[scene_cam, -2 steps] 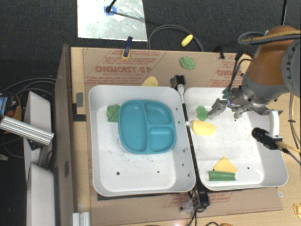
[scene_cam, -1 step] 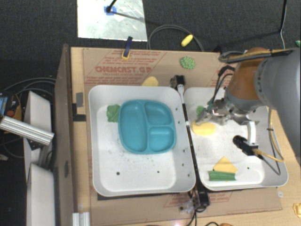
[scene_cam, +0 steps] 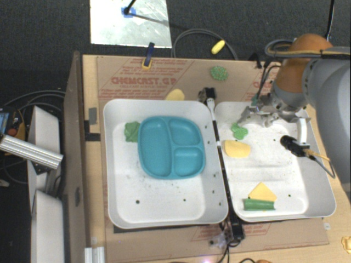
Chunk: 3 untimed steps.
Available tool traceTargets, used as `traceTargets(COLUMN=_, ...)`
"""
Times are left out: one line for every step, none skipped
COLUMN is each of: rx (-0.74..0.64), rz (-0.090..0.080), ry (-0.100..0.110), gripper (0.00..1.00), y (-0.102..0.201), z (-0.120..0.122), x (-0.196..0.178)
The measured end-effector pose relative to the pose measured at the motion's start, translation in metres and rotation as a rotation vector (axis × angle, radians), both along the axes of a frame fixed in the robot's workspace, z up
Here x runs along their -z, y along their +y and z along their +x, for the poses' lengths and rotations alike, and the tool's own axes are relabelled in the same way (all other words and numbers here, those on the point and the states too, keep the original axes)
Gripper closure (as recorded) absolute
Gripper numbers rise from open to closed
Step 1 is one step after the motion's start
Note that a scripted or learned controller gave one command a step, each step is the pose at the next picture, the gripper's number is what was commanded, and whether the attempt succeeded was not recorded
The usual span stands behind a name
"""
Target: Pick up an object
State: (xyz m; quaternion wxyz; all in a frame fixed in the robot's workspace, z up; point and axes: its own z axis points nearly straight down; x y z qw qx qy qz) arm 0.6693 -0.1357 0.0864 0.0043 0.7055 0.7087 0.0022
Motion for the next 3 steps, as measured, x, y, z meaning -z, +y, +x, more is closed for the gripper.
traceTargets(rx=-0.003, rz=0.003, ry=0.009, gripper=0.0, y=0.042, z=-0.017, x=0.0)
traceTargets(rx=-0.003, rz=0.003, ry=0.004, gripper=1.0, y=0.041, z=-0.016, x=-0.012)
traceTargets(rx=0.001, rz=0.004, ry=0.006, gripper=1.0, y=0.058, z=-0.061, x=-0.103)
